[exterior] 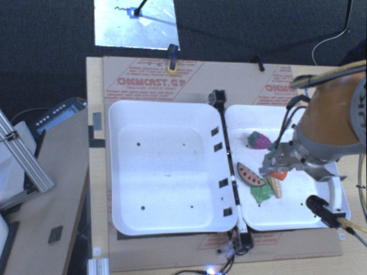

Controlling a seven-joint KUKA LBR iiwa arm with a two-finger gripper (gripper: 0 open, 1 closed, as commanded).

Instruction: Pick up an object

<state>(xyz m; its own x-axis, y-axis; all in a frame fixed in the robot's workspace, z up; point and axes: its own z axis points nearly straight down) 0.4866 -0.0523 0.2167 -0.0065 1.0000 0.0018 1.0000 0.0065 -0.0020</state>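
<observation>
My claw (274,168) is down in the right bin (289,213), low over the toy pile. Just beside it lies the watermelon slice (250,175), with the green leafy piece (262,193) below that and the purple grapes (260,140) a little farther up. An orange piece (277,175) sits right under my fingertips, perhaps touching them. Whether I'm released or clenched, I cannot tell from this angle. The left bin (166,113) sits alongside.

Two white bins side by side; left bin (166,165) bare. Right bin (298,213) holds purple grapes toy (259,140), watermelon slice (250,175), green leafy piece (262,193), orange-tan item (277,183). Gripper (276,166) low over orange-tan item, beside watermelon slice; arm (335,116) enters from right.
</observation>
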